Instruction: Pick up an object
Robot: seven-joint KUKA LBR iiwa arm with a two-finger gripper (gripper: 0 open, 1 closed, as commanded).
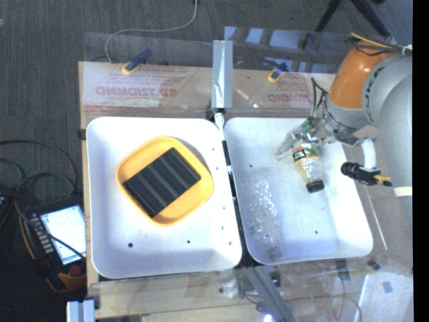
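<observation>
Clear plastic bottle [308, 166] is lying in the right bin [348, 227], toward its far side; the pincer [299, 141] is hovering at the bottle's far end, and I cannot tell its finger state

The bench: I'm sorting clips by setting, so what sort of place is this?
Probably a robotics lab: two white bins on a bench, the arm's tool over a small bottle, cables on carpet.
</observation>
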